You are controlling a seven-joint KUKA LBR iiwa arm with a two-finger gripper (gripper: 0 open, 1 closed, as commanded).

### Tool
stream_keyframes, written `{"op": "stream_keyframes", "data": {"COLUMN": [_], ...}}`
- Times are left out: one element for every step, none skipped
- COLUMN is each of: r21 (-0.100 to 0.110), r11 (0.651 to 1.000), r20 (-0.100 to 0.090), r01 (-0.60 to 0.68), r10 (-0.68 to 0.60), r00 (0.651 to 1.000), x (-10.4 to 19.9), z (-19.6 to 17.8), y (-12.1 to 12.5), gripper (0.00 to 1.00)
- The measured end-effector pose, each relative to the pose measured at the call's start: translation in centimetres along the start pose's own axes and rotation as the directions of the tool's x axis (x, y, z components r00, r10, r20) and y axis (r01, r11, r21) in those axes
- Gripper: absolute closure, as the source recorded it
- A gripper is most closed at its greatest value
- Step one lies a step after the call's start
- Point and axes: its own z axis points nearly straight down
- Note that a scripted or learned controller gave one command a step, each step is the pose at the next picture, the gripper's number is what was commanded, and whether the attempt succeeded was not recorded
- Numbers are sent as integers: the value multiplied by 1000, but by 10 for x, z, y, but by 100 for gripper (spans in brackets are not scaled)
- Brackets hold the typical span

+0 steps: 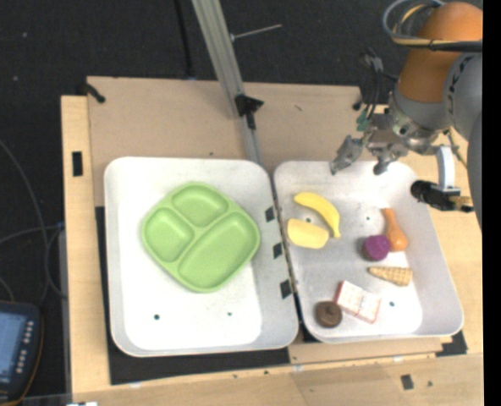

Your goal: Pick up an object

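Note:
My gripper hangs above the far edge of the right bin, fingers spread open with nothing between them. Below it in that bin lie a yellow banana and a pale yellow lemon-like piece at the left. An orange carrot and a purple plum-like ball sit toward the right. A waffle cone, a red-and-white box and a brown doughnut lie at the near end.
The left bin holds a green divided plate. A slanted metal post rises from behind the bins' shared edge. Wooden bench surface surrounds both bins.

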Motion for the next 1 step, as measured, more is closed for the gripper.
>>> {"op": "stream_keyframes", "data": {"r21": [0], "r11": [1000], "r20": [0], "r01": [0], "r10": [0], "r00": [1000], "x": [-8], "z": [45], "y": [-3], "gripper": [0]}}
